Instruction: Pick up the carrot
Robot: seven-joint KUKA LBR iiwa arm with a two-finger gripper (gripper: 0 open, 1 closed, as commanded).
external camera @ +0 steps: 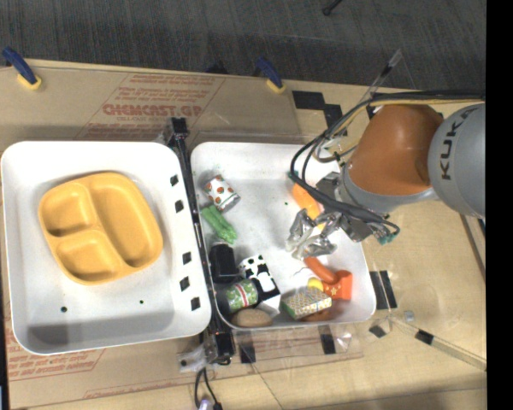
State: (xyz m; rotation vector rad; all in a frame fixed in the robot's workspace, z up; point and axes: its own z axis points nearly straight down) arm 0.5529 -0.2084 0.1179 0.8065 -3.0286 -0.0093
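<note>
The small orange carrot lies at one o'clock from the metal end effector; its grip state I cannot tell.

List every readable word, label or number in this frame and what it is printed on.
"CHEMCAST GP": red print on the brown paper sheet under the bins.
"KU": start of the maker's name on the grey arm; the rest is cut off.
Labels on the small can and the green can: too small to read.

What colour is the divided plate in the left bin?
Yellow. The divided plate shows plainly in the camera view.
</note>
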